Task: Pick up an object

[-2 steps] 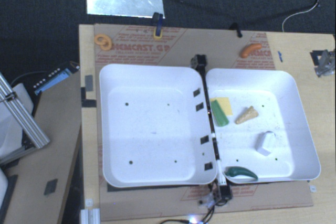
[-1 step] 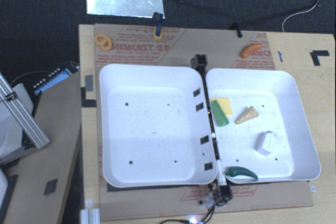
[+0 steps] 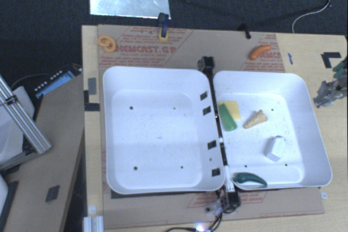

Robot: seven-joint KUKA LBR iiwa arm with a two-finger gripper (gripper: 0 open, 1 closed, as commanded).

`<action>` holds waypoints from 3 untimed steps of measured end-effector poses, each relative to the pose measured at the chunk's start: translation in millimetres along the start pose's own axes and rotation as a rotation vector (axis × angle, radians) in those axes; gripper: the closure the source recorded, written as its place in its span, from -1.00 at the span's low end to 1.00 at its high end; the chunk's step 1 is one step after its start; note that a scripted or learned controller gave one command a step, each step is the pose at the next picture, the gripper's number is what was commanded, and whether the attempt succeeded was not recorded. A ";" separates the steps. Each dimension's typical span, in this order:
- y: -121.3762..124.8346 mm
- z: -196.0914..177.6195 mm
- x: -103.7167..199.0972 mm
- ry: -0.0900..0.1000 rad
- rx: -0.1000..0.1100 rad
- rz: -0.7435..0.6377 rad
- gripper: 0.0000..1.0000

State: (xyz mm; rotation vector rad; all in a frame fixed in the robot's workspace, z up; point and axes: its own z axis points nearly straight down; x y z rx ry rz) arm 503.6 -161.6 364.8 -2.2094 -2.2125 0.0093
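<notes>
I see the gripper point(image 3: 328, 94) off the right bin's point(image 3: 304, 87) far edge. Jaws: can't tell. Yellow block point(image 3: 232, 110), green piece point(image 3: 227, 117) inside.

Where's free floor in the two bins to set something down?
The left bin has bare floor from wall to wall. In the right bin, free patches are the back strip above the yellow block and the front floor between the white block and the divider. The middle is crowded: yellow block, green pepper, beige wedge. The dark green piece sits on the front rim.
</notes>
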 end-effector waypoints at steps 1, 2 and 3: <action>50.0 -180.6 -29.5 -0.015 -0.036 -0.003 1.00; -21.1 -59.1 16.3 -0.002 -0.004 -0.004 1.00; 23.7 -125.6 -47.3 -0.013 -0.026 0.003 1.00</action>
